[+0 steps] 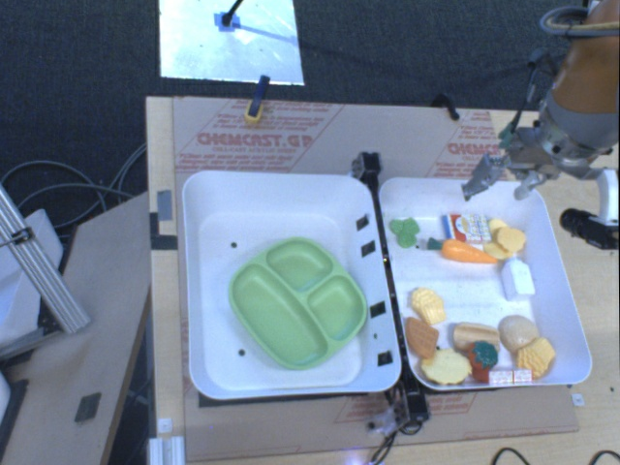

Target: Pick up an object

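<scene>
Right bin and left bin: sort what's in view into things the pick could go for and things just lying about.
Candidates for the pick, all in the right bin:
carrot
green toy
white block
waffle piece
gripper, above that bin's far edge

Just lying about:
green divided plate in the left bin
cables

My arm (584,85) is grey with an orange band above the wrist. Grey cable loops at the top, thin dark wire runs down my left side. My gripper (504,177) has two pale grey metal fingers (479,179).
</scene>
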You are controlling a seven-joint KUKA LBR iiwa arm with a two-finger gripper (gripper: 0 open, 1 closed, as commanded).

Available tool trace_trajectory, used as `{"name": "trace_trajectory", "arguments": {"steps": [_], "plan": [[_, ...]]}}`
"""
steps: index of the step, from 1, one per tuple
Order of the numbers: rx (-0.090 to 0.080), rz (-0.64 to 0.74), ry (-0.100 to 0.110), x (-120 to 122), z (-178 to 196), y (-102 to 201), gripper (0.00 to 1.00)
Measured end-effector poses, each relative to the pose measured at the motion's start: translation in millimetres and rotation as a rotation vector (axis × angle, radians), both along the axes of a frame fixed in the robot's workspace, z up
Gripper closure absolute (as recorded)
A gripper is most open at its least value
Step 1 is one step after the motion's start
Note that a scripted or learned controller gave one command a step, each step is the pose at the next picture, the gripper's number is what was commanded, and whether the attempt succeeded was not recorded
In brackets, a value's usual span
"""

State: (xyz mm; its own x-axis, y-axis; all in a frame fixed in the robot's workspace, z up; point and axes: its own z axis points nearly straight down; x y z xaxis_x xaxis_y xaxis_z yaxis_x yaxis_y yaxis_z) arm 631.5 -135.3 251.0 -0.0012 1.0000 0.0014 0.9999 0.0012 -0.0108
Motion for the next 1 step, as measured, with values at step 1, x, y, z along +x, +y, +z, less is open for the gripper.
{"name": "trace_trajectory", "arguments": {"steps": [1], "plan": [[-0.002, 0.002, -0.012, 2.0, 7.7, 0.2, 0.0]]}}
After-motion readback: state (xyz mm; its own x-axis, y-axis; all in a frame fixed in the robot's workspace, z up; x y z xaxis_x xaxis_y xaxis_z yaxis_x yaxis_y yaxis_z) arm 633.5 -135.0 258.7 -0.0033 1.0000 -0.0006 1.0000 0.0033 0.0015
